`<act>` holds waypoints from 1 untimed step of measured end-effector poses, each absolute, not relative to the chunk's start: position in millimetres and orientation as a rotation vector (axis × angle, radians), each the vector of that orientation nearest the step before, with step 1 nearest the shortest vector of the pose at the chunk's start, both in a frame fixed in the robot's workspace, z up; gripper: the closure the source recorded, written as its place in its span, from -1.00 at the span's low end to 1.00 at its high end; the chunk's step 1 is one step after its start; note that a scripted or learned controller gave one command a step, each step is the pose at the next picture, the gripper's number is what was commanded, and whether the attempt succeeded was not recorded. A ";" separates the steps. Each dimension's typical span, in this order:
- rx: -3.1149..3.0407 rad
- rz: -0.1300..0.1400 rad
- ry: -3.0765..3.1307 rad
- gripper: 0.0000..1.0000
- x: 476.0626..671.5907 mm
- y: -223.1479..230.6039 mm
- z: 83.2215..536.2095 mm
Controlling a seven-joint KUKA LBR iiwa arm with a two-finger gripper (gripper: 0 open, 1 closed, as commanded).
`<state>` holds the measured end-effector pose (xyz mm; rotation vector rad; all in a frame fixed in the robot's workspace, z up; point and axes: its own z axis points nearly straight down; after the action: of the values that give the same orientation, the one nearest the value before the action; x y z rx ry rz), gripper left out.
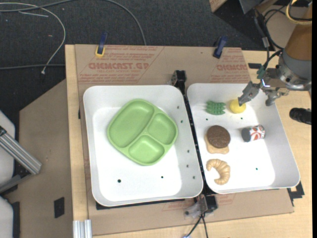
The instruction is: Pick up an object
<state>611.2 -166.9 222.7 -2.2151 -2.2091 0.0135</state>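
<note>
Right bin (277,148) — yellow toy (237,107) at far edge, beside green toy (215,107); end effector (256,97) over it, fingers spread, one tip touching; arm cut off at frame's right edge

Cardboard-topped bench (148,58); two white bins, left bin (99,182), right bin (277,172), side by side

The arm (297,53) shows an orange-tan rounded band above a pale grey, ring-shaped wrist section. Black cables loop beside it on its left, and a yellowish ring sits near its top. Below the wrist hangs the pincer (257,97), built of dull grey metal with dark joints and 2 slim, angular fingers (246,94), one grey and long, the other darker.
</note>
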 end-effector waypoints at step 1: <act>-2.220 0.000 -2.221 -1.00 613.7 -166.3 231.8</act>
<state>613.7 -166.3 231.8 -2.2204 -2.2210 0.0003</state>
